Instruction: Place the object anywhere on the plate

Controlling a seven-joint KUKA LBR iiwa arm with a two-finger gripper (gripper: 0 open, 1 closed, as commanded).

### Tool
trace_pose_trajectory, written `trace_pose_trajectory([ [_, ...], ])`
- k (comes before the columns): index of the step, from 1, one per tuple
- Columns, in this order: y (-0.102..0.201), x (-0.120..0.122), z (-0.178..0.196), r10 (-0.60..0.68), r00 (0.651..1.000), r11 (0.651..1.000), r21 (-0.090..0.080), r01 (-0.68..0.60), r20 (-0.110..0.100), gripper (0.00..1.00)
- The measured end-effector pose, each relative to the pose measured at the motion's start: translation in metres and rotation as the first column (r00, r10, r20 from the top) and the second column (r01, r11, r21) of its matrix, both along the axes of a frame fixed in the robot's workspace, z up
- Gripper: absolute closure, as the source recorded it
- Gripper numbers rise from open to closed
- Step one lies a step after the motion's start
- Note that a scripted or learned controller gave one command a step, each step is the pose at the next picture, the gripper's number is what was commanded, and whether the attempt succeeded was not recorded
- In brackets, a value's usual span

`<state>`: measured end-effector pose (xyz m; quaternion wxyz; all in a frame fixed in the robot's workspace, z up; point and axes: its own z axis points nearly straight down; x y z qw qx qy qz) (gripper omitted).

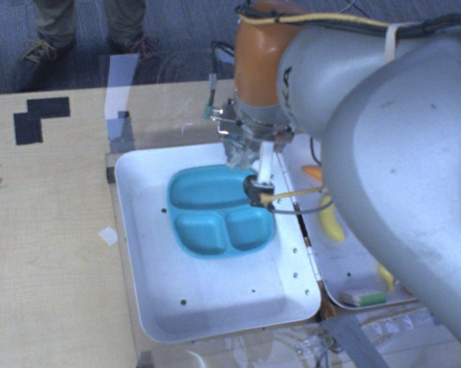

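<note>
Hovering over the upper right corner of the blue plate (218, 222), the gripper (242, 159) hangs below the orange-banded wrist. Whether its jaws are apart, together or clamped on something cannot be told from this slant. The plate lies flat in the upper half of the left bin (220, 301), and the compartments that show are bare. Which object is meant for it I cannot tell, but the loose pieces lie in the right bin (349, 266), at centre right of the frame, partly covered by the arm. Judging from that, the step in hand is either a release over the plate or a turn away for a pick. To do it well, bring the jaws further in over a compartment rather than the rim. Come down low before letting go so nothing bounces off the raised dividers, then lift straight up so the plate is not dragged. Counted: two bins on the counter, one plate with three compartments, one curved yellow piece (329, 221), one smaller yellow piece (385, 277), one orange piece (313, 173), one pale green-and-white block (364, 297).
</note>
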<state>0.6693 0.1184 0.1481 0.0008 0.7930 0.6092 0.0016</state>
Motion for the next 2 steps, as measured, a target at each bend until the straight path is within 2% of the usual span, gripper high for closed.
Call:
trace_pose_trajectory([
  [1,0.067,-0.002,-0.042,0.102,0.995,0.995,0.001,-0.102,0.000,1.00],
  [2,0.108,0.000,0.058,-0.022,1.000,1.000,0.003,0.022,0.004,1.00],
])
